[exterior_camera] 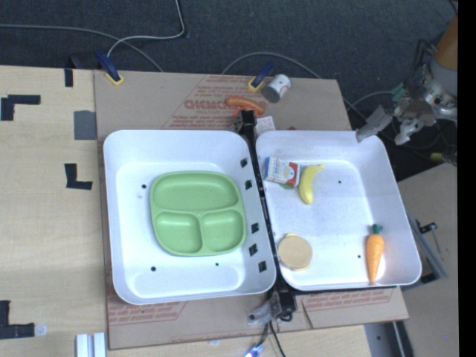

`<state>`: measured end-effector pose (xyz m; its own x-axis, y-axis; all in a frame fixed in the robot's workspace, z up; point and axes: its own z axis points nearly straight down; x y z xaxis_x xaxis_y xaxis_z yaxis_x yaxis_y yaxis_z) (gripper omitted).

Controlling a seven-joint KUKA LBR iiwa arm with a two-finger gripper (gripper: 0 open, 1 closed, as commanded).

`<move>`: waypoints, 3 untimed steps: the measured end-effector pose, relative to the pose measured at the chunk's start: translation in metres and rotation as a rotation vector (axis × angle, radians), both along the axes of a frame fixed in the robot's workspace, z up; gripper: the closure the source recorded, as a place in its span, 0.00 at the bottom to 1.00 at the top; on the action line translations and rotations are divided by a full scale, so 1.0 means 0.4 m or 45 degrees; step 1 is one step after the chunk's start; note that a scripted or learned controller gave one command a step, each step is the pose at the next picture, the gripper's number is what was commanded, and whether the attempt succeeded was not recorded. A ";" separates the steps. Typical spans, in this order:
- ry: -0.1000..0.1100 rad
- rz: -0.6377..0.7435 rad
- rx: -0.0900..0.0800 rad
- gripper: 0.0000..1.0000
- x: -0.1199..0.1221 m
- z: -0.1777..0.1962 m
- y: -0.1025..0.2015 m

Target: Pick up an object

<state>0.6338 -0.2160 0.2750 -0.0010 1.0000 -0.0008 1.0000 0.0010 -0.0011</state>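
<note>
The right bin [394, 192] holds a yellow banana [309, 182], a small red, white and blue packet [281, 171], a tan round disc [295, 251] and an orange carrot [375, 253] with a green top. My gripper [388, 130] hangs over the bin's far right corner, just outside the rim, well away from all of them. It is open, and nothing sits between its fingers. The arm's orange band shows at the right edge of the view.
The left bin [123, 199] holds a green divided plate [198, 212]. Behind the bins, on the cardboard sheet, lie an orange piece [245, 103], a grey cylinder [277, 87] and two blue-and-yellow clamps [109, 68]. Cables run across the dark floor beyond.
</note>
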 end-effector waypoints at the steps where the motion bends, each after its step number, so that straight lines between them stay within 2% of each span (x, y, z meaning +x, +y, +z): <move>1: 0.003 0.001 0.003 0.00 -0.006 -0.229 0.115; 2: -0.009 0.000 -0.001 0.00 0.009 -0.452 0.178; 3: -0.007 0.000 -0.004 0.00 0.026 -0.462 0.285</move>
<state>0.6442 -0.1019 0.0903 -0.0010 1.0000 -0.0038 1.0000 0.0010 0.0044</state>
